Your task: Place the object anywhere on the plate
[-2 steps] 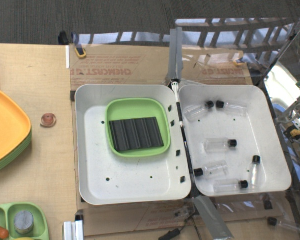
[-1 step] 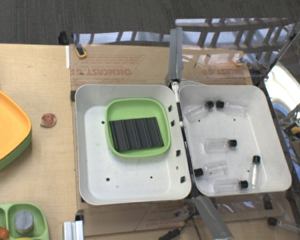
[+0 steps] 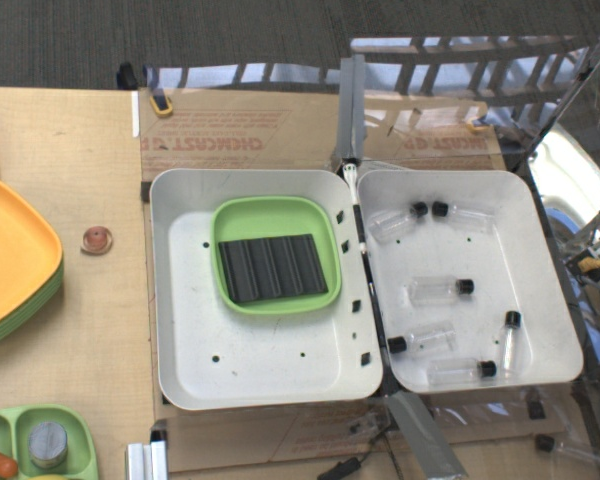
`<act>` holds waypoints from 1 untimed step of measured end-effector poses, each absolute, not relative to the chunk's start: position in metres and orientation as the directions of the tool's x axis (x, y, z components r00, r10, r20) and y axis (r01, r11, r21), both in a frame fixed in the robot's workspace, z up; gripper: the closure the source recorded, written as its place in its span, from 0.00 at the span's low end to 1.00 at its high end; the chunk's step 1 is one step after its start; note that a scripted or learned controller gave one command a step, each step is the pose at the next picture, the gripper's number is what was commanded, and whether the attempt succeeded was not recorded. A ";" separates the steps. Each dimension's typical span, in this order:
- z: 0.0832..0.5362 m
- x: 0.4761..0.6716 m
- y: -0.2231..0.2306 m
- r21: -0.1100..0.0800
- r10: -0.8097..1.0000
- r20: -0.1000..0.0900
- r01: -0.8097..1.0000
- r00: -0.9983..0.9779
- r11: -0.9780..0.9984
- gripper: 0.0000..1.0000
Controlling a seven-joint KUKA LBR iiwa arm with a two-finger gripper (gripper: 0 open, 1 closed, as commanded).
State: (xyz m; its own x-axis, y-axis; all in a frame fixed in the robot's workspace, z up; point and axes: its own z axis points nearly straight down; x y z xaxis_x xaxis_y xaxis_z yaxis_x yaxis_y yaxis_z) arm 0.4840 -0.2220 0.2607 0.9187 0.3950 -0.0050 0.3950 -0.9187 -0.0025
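A square green plate (image 3: 272, 209) rests in the left white bin (image 3: 180, 348), toward its back. A dark grey ridged pad (image 3: 276, 268) lies flat across the middle of the plate. In the right white bin (image 3: 550, 298), several clear plastic vials with black caps lie scattered. Two of them (image 3: 430, 209) lie near the back wall, one (image 3: 442, 290) is in the middle, one (image 3: 508, 336) is at the right, and others (image 3: 420, 342) are close to the front.
Stacked orange plates (image 3: 10, 258) sit at the far left of the wooden bench, with a small red-brown knob (image 3: 98, 239) beside them. A green divided tray (image 3: 30, 443) holding food items is at the bottom left. A metal rack (image 3: 480, 58) stands behind the right bin.
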 end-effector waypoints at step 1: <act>0.248 0.484 -0.222 -0.003 0.336 -0.006 0.336 0.942 -0.942 0.00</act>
State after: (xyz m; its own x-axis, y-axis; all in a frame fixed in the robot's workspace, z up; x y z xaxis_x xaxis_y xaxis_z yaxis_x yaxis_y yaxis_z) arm 0.4841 -0.2218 0.2477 0.9418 0.3360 -0.0057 0.3360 -0.9419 -0.0027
